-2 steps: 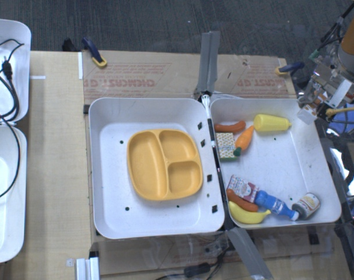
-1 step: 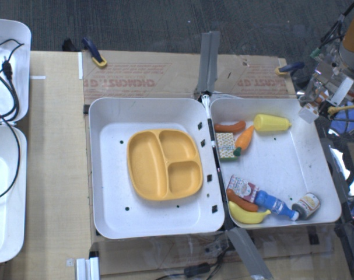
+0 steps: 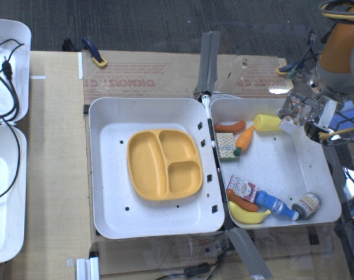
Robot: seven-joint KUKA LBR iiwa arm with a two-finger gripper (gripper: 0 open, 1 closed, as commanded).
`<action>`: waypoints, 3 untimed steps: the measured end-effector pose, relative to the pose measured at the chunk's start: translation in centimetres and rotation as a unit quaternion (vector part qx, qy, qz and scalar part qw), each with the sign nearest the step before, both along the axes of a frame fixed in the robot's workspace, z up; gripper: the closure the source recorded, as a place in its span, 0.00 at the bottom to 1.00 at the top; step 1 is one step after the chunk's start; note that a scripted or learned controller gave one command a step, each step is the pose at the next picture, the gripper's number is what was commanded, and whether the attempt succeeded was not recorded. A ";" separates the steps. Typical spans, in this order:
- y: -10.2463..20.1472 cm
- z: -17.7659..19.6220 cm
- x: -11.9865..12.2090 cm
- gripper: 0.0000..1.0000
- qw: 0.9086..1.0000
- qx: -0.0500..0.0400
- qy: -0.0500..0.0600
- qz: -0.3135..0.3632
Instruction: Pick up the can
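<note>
Grey arm point(image 3: 334, 45) with its orange band enters at upper right of my frame. Pincer point(image 3: 294, 116) hangs over the right bin's point(image 3: 281, 168) upper right corner, just beside a yellow cup point(image 3: 267, 122); I cannot tell its opening.

Can point(image 3: 307, 205): lying tilted in that bin's lower right corner, touching a blue bottle point(image 3: 274, 204). Well apart from the pincer.

Left bin point(image 3: 107, 168): holds a yellow divided tray point(image 3: 164, 163).

Right bin, upper left: sausage point(image 3: 230, 126), carrot point(image 3: 244, 137). Bottom edge: banana point(image 3: 248, 215).
</note>
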State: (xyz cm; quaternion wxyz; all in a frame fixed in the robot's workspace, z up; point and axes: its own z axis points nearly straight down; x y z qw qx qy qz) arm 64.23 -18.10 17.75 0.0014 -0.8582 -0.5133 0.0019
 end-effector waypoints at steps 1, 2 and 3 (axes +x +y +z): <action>-1.2 -2.9 0.5 1.00 0.998 0.002 0.004 -0.061; 1.9 -1.2 -2.9 1.00 1.000 0.000 -0.001 0.007; 1.8 -0.4 -3.0 1.00 1.000 0.000 0.001 0.005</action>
